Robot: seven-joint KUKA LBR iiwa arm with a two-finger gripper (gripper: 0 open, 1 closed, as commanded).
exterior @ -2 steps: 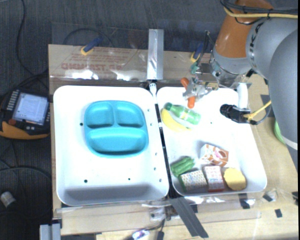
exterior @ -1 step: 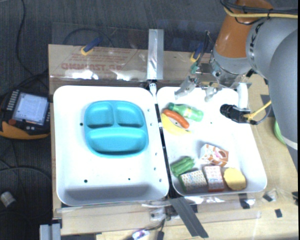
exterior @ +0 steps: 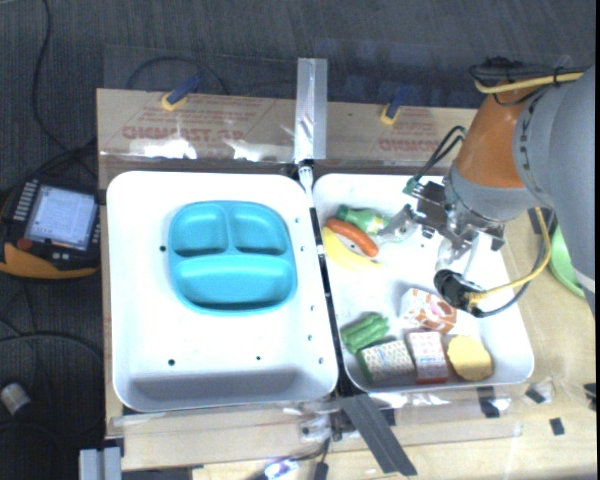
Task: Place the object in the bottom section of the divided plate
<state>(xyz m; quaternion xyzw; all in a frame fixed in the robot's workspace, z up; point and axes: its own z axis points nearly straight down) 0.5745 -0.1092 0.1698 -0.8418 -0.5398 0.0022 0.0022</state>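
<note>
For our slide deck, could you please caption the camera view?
KUKA gripper over the right bin of toy food; blue divided plate waits in the left bin.

Camera position: fixed above the bench, single view.
Facing: downward at a slant onto the left bin (exterior: pixel 130 368) and the right bin (exterior: pixel 515 353).
Range: far enough to frame both bins whole, with floor around the bench.
Arm entry: arm (exterior: pixel 500 158) from the frame's right.
</note>
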